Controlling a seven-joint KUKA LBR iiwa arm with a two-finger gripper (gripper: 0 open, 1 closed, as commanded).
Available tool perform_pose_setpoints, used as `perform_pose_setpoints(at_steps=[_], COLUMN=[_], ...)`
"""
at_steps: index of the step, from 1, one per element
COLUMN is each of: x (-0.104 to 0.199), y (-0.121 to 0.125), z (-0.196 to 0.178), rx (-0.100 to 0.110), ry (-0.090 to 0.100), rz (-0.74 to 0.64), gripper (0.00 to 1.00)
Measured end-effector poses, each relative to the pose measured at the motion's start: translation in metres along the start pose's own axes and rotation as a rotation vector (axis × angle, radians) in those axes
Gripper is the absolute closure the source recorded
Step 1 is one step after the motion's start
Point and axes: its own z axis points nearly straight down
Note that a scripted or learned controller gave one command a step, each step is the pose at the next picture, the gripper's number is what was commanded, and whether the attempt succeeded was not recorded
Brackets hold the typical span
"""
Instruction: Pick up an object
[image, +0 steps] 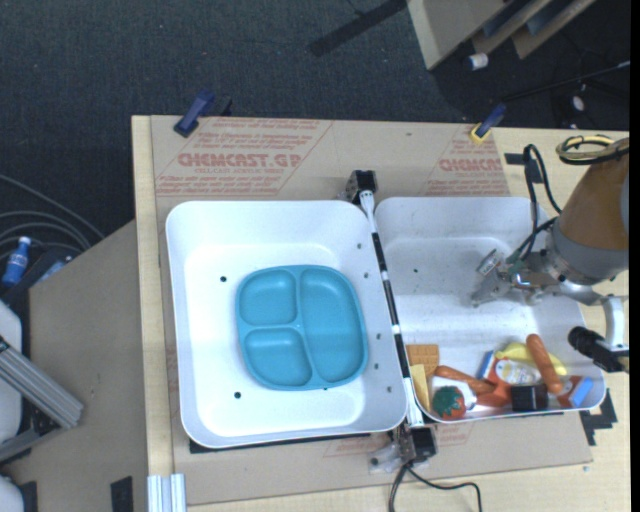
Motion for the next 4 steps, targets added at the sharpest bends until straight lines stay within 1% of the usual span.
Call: perform_pose_setpoints(at_steps=[1, 2, 3, 4], x=[-0.001, 0.025, 0.012, 0.054], y=[0.082, 0.046, 0.101, 0.101], z=[-0.001, 0.0, -0.001, 0.0], rx=[-0.001, 0.002, -0.001, 0.003], ry=[-0.001, 0.001, 0.0, 0.001], rz=[-0.001, 0.0, -0.001, -0.001], gripper=[0.0, 0.0, 0.0, 0.0])
